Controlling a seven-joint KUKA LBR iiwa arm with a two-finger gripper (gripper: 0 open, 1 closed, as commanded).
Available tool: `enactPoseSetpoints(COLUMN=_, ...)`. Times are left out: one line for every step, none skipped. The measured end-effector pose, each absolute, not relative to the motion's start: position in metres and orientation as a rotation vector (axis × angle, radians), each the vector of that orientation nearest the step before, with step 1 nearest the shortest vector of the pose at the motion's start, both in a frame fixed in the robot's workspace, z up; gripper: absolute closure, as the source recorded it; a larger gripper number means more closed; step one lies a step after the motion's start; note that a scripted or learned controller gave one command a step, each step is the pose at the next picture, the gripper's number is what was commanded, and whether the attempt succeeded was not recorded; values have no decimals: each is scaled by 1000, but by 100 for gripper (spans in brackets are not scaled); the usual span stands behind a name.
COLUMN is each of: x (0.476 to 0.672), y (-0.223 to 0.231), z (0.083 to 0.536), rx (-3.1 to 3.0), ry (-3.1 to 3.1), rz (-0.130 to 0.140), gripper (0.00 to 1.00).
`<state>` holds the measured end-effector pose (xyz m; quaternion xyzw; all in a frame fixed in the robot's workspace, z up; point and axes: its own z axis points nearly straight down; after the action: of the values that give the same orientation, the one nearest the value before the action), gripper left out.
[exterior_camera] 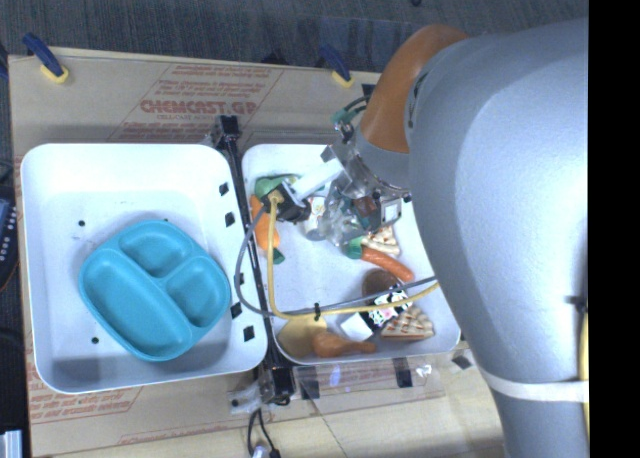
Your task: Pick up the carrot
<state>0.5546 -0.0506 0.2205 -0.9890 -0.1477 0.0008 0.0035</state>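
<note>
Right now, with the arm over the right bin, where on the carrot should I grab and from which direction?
Grab the carrot at its orange middle, coming straight down from above. It lies lengthwise close beside the right bin's left wall, green top toward the far end, so I'd set the fingers across its width. The wall and the cable crossing there crowd that side. The gripper sits further right among other toys.

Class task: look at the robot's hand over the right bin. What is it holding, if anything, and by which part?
It cannot be told. The hand sits low among the clutter in the right white bin, beside the orange carrot.
</note>
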Motion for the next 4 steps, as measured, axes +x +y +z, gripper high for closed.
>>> enactPoseSetpoints(x=507, y=-60, z=311, rx=-3101, ry=-484, rz=3, gripper=100)
enactPoseSetpoints(x=474, y=-5, z=187, rx=-3115, ry=-338, rz=26, gripper=100)
enactPoseSetpoints(x=475, y=83, z=191, rx=-3118, ry=-351, rz=14, gripper=100)
enactPoseSetpoints(x=476, y=81, z=201, rx=-3120, ry=-366, rz=23, gripper=100)
